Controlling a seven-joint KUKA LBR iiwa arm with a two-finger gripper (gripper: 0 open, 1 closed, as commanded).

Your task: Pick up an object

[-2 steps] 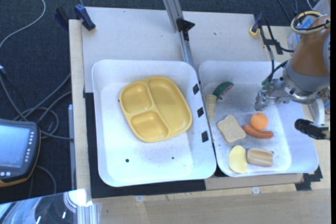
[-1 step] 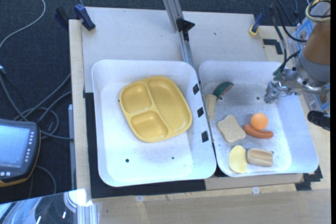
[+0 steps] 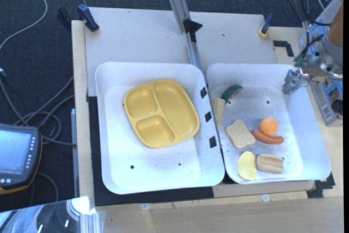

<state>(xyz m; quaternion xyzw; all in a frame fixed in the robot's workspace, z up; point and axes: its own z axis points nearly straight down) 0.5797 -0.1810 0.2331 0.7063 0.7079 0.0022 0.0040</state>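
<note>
Two bins sit side by side on my bench: the left bin (image 3: 109,172) fills the middle of the frame, the right bin (image 3: 313,133) the lower right. A divided tray (image 3: 161,113) lies in the left bin, toward its upper part. In the right bin, a brush (image 3: 224,101) lies at the upper left, against the wall. A bread slice (image 3: 240,133) lies mid-bin, with a ball (image 3: 269,126) to its right, touching a sausage (image 3: 268,138) just below it. At the bottom, a round slice (image 3: 247,165) sits left of a bread roll (image 3: 270,163). My gripper (image 3: 292,83) hangs over the right bin's upper right edge.
</note>
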